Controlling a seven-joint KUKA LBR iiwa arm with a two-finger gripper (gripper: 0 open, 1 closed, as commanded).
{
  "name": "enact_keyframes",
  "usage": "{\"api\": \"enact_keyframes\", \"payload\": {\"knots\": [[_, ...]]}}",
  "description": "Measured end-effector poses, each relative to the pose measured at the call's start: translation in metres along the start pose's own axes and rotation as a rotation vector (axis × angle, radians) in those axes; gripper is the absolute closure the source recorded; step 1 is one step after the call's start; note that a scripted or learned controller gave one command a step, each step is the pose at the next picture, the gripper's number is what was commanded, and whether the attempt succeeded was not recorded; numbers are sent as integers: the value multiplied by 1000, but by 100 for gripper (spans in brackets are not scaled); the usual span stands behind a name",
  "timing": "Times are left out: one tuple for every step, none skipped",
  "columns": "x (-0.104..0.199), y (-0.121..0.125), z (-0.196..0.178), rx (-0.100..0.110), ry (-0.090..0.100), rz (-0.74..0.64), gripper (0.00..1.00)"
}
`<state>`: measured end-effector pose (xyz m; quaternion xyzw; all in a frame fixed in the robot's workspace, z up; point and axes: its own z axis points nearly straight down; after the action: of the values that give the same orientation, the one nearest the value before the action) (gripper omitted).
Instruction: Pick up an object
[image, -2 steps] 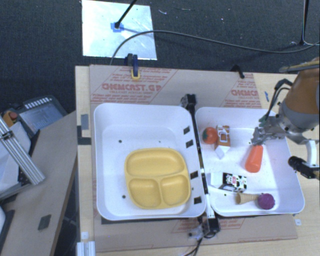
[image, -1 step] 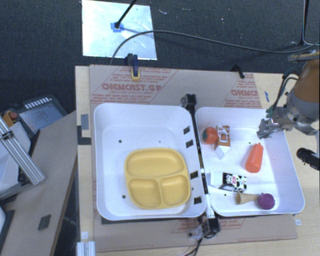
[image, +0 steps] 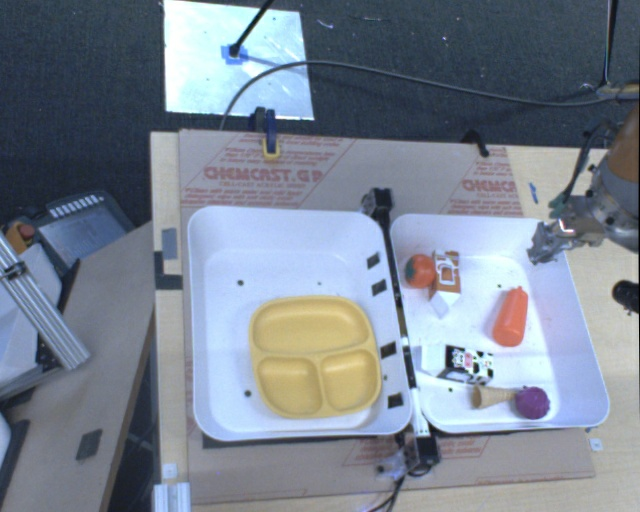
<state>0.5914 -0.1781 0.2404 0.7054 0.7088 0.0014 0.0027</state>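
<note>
Arm (image: 615, 190) cropped at right, end effector (image: 548, 243) blurry

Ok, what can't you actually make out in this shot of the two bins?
- Claw, camera view: small and blurred, so its finger state is unreadable.
- Arm: cut off by the right edge.
- Black and white item in the right bin: too small to identify.
- Small box: print illegible.

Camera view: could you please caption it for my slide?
Gripper poised above the right bin's far edge; orange bottle and purple-headed toy await picking.
</note>
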Motion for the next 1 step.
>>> {"api": "enact_keyframes", "payload": {"knots": [[49, 9, 12, 3, 2, -2, 100]]}}
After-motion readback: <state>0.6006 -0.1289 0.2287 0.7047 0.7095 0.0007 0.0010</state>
